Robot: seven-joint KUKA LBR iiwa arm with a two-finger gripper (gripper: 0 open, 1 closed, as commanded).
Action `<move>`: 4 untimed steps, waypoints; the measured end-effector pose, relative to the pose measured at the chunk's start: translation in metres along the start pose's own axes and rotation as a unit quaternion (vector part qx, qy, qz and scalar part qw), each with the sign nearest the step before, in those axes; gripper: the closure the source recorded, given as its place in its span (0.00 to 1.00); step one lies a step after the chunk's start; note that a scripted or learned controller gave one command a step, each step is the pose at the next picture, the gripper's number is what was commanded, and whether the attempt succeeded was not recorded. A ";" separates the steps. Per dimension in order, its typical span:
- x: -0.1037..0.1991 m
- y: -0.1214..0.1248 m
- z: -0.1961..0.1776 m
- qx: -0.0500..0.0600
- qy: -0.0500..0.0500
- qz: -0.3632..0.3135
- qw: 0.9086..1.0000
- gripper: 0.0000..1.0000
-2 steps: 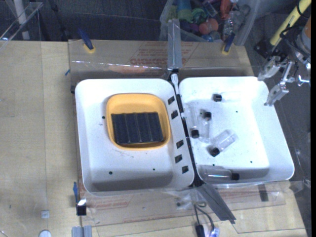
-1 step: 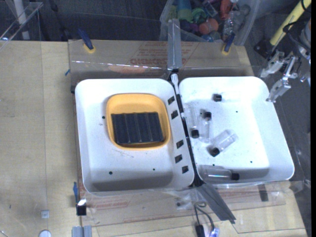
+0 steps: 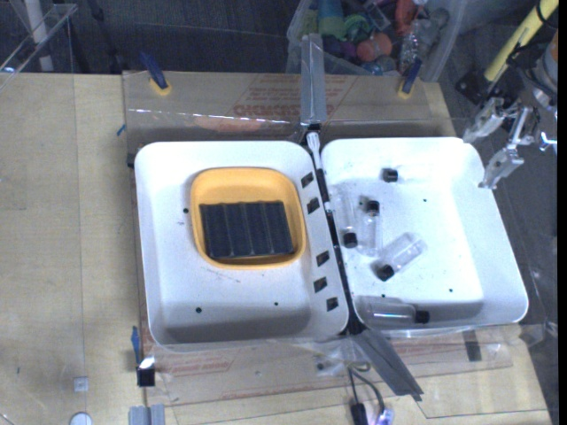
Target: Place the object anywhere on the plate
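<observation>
Lying in right bin (image 3: pixel 461 237): clear black-capped vials (image 3: pixel 397 257); pincer (image 3: pixel 507 153) state unclear.

You get even, soft overhead light, no hard shadows. The two white bins (image 3: pixel 230 321) run close to blown out; surface detail washes away on their flat rims. Clear vials (image 3: pixel 403 253) in the right bin nearly vanish against the white. You see faint glare on the clear sheet (image 3: pixel 221 113) at the bench's far edge. Overall focus is soft, grainy; the top corners go dim.
</observation>
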State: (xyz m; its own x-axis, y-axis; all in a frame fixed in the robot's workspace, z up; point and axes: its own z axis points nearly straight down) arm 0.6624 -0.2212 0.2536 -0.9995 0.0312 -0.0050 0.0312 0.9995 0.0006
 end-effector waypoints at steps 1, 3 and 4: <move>0.000 0.000 0.005 0.000 0.000 -0.044 0.999 0.00; -0.006 0.001 0.012 0.000 -0.002 -0.205 0.979 0.00; -0.005 0.000 0.004 0.000 -0.003 -0.297 0.955 0.00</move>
State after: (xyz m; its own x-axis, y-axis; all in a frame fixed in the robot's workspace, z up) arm 0.6677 -0.2213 0.2499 -0.8410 -0.5409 -0.0096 -0.5409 0.8411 -0.0048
